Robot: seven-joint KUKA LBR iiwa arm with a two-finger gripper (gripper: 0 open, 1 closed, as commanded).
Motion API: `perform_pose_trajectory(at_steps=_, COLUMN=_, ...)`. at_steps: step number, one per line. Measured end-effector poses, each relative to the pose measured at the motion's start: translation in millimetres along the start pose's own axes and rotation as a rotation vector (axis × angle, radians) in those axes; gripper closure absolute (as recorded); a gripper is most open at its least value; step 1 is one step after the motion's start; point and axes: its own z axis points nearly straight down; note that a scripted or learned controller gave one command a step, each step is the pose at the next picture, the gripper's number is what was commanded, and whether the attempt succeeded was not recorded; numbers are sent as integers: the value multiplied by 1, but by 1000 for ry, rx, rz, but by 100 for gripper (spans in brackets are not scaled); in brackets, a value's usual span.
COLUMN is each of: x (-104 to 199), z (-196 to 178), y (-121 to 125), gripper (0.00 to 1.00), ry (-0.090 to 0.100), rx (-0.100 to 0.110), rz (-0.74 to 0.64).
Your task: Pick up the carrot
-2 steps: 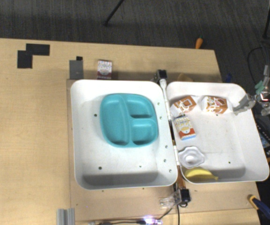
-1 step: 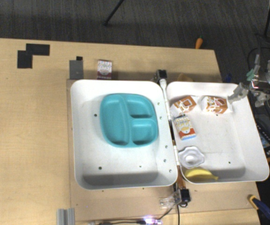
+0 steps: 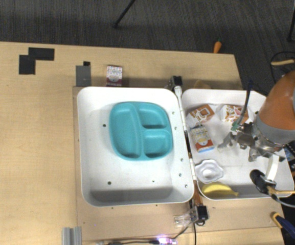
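Carrot's place is something you cannot tell from this view. The grey two-finger gripper hangs over the middle of the right shallow white bin, and you cannot tell how wide it stands or whether it touches anything. Around it in that bin lie three small printed packets, a clear plastic cup and a yellow banana. The left shallow white bin holds a teal divided plastic plate.

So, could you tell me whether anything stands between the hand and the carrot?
I cannot tell: the hand hangs over the right bin among snack packets, and the arm hides that bin's right side.
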Motion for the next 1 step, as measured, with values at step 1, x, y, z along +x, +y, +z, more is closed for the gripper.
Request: perform_pose_trajectory(at_steps=1, x=65, z=-61, y=-6, gripper=0, ry=2, rx=-11, rz=193)
